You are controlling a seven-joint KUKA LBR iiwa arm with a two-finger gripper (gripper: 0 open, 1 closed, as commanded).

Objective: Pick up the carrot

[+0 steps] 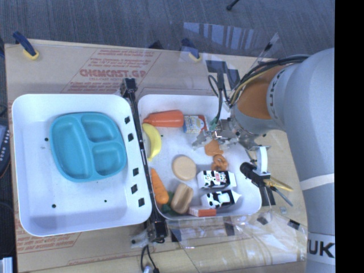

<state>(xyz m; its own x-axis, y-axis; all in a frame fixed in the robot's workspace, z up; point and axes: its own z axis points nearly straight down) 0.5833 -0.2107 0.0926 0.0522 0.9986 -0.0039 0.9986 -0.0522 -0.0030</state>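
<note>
The carrot [159, 187] is a slim orange piece lying along the left wall of the right bin [255, 207], between a banana [152, 141] and a tan bread piece [182, 197]. My gripper [214, 136] hangs over the upper right part of the same bin, well to the right of the carrot and apart from it. It is just above a small orange lump [212, 148]. Nothing shows between its fingers.
The right bin also holds an orange-red oblong thing [164, 118], a small packet [194, 123], a tan disc [183, 167], two cow-patterned cartons [216, 179], and another orange lump [220, 162]. The left bin [28, 209] holds a blue divided plate [88, 145].
</note>
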